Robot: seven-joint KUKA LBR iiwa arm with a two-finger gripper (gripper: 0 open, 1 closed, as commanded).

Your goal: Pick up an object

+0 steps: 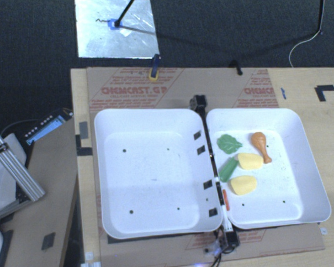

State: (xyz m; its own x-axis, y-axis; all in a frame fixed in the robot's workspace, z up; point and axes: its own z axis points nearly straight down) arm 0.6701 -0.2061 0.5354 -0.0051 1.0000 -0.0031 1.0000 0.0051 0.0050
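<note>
Two shallow white bins sit side by side on the bench. The left bin [152,169] shows only its bare floor with a few small dark spots. The right bin [268,170] holds all the objects, clustered in its left-centre part.

Contents of the right bin:
- A brown drumstick-shaped toy [261,146], furthest right in the cluster. Its long axis runs from far-left to near-right; the rounded thick end lies at the far end, the narrow end points toward the near-right.
- A flat green leaf-shaped piece [229,143], at the far left of the cluster, apart from the drumstick.
- A yellow piece [250,161] in the middle, long axis roughly left to right, its right end close to the drumstick's narrow tip.
- A dark green elongated piece [228,169], tilted, long axis from near-left to far-right, touching the yellow piece's left end.
- A second yellow piece [243,184], nearest the viewer, just beside the dark green piece's lower end.
</note>
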